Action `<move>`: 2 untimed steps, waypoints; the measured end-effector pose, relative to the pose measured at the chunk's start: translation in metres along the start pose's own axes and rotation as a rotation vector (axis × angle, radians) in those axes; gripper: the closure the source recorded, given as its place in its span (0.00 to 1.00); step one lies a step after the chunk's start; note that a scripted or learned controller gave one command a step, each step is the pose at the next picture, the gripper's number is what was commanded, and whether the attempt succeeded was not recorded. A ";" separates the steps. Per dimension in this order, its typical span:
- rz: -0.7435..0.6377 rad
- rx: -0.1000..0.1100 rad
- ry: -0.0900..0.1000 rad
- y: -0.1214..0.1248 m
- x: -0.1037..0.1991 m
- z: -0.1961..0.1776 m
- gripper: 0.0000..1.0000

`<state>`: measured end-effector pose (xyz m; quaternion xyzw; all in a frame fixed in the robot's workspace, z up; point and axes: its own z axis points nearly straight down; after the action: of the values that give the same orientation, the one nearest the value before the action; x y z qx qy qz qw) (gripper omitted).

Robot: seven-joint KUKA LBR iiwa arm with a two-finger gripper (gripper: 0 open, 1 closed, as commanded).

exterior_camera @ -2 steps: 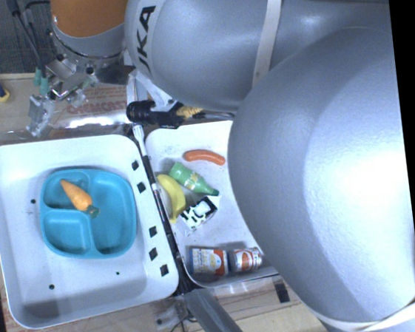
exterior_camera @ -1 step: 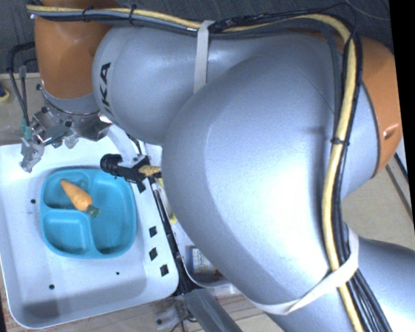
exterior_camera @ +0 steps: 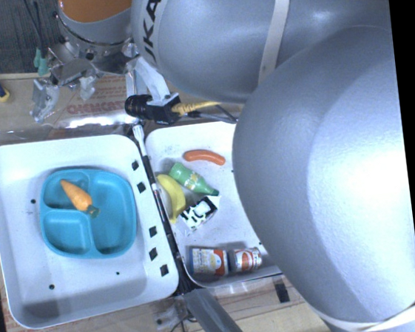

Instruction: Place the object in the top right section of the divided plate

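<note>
Overhead | "KUKA" lettering on grey arm (exterior_camera: 252, 37) | orange plastic carrot (exterior_camera: 77, 195) across blue divided plate (exterior_camera: 122, 234) in left white bin (exterior_camera: 21, 294) | gripper (exterior_camera: 53, 86) above bins, finger state unclear.

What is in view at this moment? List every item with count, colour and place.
divided plate: 1, blue, left bin
carrot: 1, orange, on the plate, upper part
sausage: 1, orange-red, right bin, top
banana: 1, yellow, right bin, near the divider
green bottle: 1, green, beside the banana
carton: 1, black and white, right bin, middle
sauce bottle: 1, lying down, right bin, bottom
bins: 2, white, side by side
arm: 1, grey, right
gripper: 1, above the left bin's top edge
</note>
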<state>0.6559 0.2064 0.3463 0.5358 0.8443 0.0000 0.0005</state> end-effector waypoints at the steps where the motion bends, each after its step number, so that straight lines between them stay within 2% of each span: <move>1: -0.188 0.004 0.001 -0.003 -0.005 0.156 0.00; 2: -0.409 0.000 -0.001 -0.004 -0.008 0.041 0.00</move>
<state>0.6560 0.1973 0.3050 0.3531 0.9356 -0.0001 0.0009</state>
